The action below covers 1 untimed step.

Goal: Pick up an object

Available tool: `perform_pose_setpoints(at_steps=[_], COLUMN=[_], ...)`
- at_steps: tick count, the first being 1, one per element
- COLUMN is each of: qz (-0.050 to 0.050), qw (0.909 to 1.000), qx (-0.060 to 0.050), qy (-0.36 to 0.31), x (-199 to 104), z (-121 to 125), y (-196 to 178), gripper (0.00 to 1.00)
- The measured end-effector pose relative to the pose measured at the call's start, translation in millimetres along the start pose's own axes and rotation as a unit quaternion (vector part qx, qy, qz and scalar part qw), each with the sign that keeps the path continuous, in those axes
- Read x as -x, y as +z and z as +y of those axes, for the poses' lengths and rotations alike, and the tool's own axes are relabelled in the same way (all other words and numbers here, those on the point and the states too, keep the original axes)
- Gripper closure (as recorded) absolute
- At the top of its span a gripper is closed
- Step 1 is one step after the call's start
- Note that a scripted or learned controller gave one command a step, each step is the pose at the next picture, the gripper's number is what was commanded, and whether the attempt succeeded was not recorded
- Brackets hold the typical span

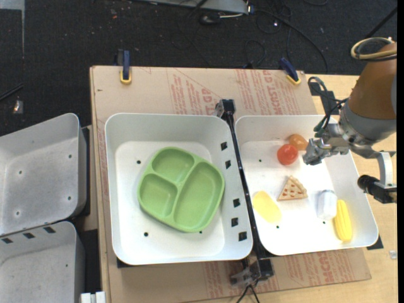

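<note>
The right bin (363,188) holds a red tomato (287,154), an orange ball (298,141) behind it, a pizza slice (292,189), a pale yellow lemon-like piece (266,206), a white cup-like object (326,203) and a yellow corn cob (343,219). My gripper (315,151) hangs over the upper part of this bin, just right of the tomato and the orange ball. I see nothing held between its fingers.
In the left bin (120,169) lies a green divided plate (182,188). A black divider with clips (235,169) runs between the bins. Grey trays (38,169) lie off the bench at the left. The arm's body (375,106) looms at the right edge.
</note>
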<state>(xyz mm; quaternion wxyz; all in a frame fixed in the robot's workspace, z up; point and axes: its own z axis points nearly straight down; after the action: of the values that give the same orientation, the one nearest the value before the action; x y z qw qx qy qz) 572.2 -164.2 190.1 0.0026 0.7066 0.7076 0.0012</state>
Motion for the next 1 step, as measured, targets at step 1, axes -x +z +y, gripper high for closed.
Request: perform_pose_setpoints(at_steps=[1], qz=[0.000], qw=[1.0000], qx=[0.001], qy=[-0.001], x=[0.4], z=[1.8], y=[-47.6], gripper=[1.00])
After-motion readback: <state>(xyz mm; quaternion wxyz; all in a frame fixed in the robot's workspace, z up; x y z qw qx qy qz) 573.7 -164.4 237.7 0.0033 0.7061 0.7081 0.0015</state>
